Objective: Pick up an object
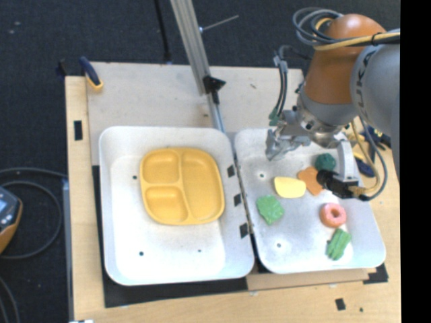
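Note:
My gripper (275,148) hangs over the far left part of the right bin (296,254), nothing visible between its fingers. Below it and to the right lies a yellow piece (289,187). An orange piece (310,179) touches the yellow one's right side, and a dark green piece (326,161) sits just beyond that. A light green leafy piece (270,209) lies near the bin's left wall. A pink ring (333,214) and a green ridged piece (338,243) rest toward the near right.
The left bin (121,254) holds a yellow divided plate (182,184). A slanted metal pole (192,36) rises behind the bins. Cables loop by the arm at right (367,173). A black clip (237,200) sits on the wall between the bins.

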### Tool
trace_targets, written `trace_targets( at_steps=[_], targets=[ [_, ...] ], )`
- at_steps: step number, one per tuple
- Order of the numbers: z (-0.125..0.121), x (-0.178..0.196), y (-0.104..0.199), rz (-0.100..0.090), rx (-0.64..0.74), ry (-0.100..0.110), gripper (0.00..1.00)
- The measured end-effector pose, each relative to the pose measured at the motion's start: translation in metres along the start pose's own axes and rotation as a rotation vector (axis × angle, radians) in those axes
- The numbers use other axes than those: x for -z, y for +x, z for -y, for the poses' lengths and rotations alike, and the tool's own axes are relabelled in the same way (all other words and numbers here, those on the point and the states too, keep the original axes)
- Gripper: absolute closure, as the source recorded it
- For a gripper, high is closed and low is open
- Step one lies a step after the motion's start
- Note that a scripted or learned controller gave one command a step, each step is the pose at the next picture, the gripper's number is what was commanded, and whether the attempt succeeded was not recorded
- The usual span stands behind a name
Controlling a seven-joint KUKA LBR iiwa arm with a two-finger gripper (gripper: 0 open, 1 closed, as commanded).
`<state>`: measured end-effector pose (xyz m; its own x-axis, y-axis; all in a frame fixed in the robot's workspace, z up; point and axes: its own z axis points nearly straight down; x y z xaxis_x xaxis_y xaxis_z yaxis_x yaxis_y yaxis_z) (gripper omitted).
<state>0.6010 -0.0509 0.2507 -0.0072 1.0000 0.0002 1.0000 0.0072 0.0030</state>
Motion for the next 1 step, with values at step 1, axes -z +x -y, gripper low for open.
trace_targets(
  at_steps=[1],
  targets=[
    [-0.0046, -0.0124, 0.0518, -0.001, 0.0, 0.004, 1.0]
  ],
)
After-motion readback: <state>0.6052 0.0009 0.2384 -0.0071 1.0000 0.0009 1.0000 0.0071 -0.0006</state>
